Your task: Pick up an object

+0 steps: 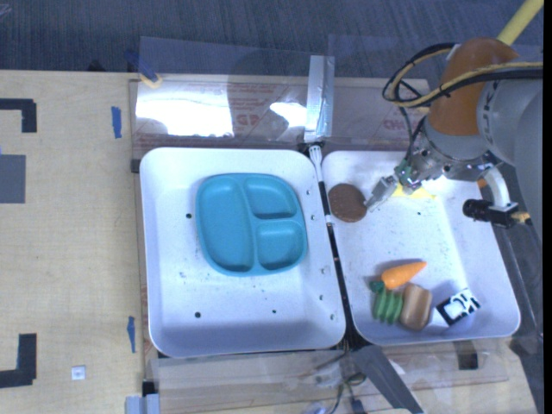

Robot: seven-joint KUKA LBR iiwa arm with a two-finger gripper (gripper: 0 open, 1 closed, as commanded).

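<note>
My gripper (394, 185) hangs low over the far part of the right bin (483, 257), reaching in from the upper right. A brown round disc (348, 203) lies just left of its tip, against the bin's left wall. A small yellow thing (424, 191) shows right beside the gripper, partly hidden by it. Near the bin's front lie an orange carrot (404, 273), a green ribbed piece (386, 304), a tan cylinder (417, 307) and a black-and-white cube (457, 307), well apart from the gripper.
The left bin (164, 266) holds a blue divided plate (252, 222). A clear panel and a metal bracket (317, 102) stand behind the bins. Cables loop off the arm's orange band (466, 84) at the upper right.
</note>
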